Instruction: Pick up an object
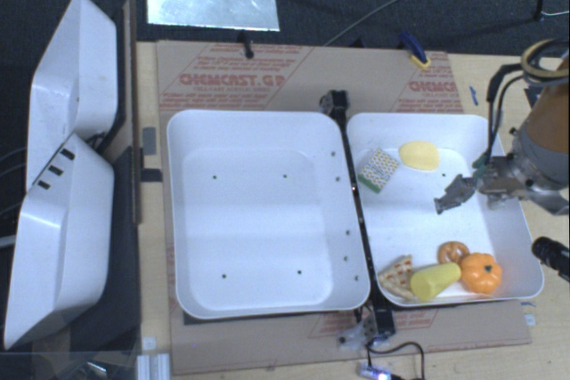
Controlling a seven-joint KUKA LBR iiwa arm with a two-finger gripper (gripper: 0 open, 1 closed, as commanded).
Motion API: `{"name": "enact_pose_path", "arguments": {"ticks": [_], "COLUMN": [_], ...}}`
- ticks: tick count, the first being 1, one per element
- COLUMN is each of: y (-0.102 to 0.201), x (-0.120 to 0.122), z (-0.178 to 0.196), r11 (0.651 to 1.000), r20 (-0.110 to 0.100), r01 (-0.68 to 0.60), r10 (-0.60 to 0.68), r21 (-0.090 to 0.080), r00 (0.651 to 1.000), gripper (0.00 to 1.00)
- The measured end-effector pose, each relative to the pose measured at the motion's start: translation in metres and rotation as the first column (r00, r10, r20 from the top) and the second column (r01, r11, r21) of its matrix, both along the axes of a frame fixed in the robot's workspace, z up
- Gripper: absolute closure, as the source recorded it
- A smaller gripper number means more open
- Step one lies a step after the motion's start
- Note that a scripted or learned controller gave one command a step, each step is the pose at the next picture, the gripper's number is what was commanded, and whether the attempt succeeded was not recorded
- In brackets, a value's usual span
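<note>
Pincer (450, 197) poised over the right bin (512, 240), its dark fingers hanging above bare white floor with nothing between them; we cannot tell from this slanted view whether they are spread or drawn together. The grey arm (543, 151) reaches in from the pincer's right.

We judge the step in hand to be the choice and approach of a target, with no pick yet made. Nearest lies the pale yellow oval piece (419, 156), just up and to the left of the pincer, with the small patterned green-and-white block (378, 169) further left of it, near the bin's wall. Either stands apart from its neighbours, so we would favour one of them: centre the fingers over the piece, open them wider than it, and descend straight, closing only once the tips reach the bin floor.

Below the pincer, along the bin's near edge, a tighter cluster waits: a small orange pumpkin (481, 273), a brown ringed pastry (453, 252) touching it, a yellow-green cylinder (435, 280) and a pizza-like slice (397, 277) beside that. We judge these harder, since closing fingers could catch two at once or push one against the wall.

By our count: two white bins on the counter (294, 71), the left bin (263, 209) well to the pincer's left; six objects in the right bin, one of each kind; one arm, one pincer.
</note>
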State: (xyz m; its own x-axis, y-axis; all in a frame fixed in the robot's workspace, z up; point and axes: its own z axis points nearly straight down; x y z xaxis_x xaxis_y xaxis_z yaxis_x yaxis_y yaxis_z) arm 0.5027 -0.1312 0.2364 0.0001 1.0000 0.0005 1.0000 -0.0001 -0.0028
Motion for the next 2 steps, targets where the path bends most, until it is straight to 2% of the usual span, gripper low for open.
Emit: {"name": "enact_pose_path", "arguments": {"ticks": [1, 2], "y": [0.0, -0.002], "x": [0.001, 0.0], "z": [0.002, -0.04], "r11": [1.0, 1.0], "r20": [0.004, 0.0], "r01": [0.0, 0.0], "r10": [0.0, 0.0], "r21": [0.0, 0.0], "r00": [1.0, 1.0], "gripper": [0.0, 0.0]}}
